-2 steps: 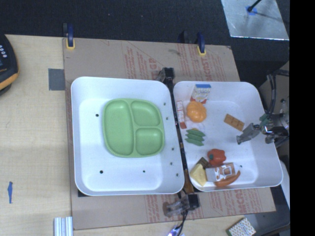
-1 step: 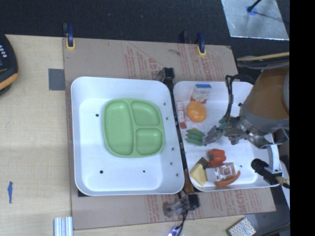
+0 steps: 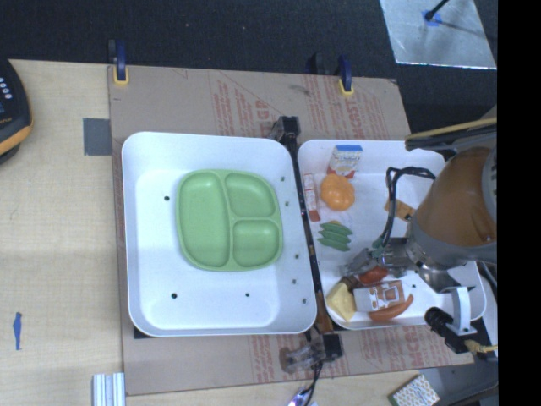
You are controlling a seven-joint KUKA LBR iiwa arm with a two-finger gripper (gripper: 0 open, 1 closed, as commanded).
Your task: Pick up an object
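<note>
A grey KUKA arm (image 3: 452, 218) with an orange band reaches in from the right over the right-hand white bin (image 3: 372, 155), one of two shallow bins set side by side on a sheet of brown cardboard (image 3: 211, 100); its gripper (image 3: 372, 265) hangs low over the near half of that bin, and whether its fingers are wide, narrow or closed on anything cannot be told, the metal parts being small and partly lost against the clutter below; taking the right bin as the landmark, an orange ball (image 3: 337, 194) lies in its far-left part, just in front of a small white carton (image 3: 346, 159) with a blue and red label against the far wall; a green pea pod (image 3: 336, 234) lies near the bin's left wall, between the orange ball and the gripper; directly under and just in front of the gripper sits a red item (image 3: 373, 275), too blurred to name; nearer the front wall lie a brown-and-white box (image 3: 380, 295), a red sausage-like piece (image 3: 393, 310) touching the box's near side, and a pale yellow wedge (image 3: 340, 301) in the front-left corner; to the left of the right bin, and touching it along a black divider, the left-hand white bin (image 3: 152, 227) bears a green three-compartment plate (image 3: 228, 219) at its centre; blue clamps (image 3: 344, 74) pin the cardboard beyond the right bin's far edge.
</note>
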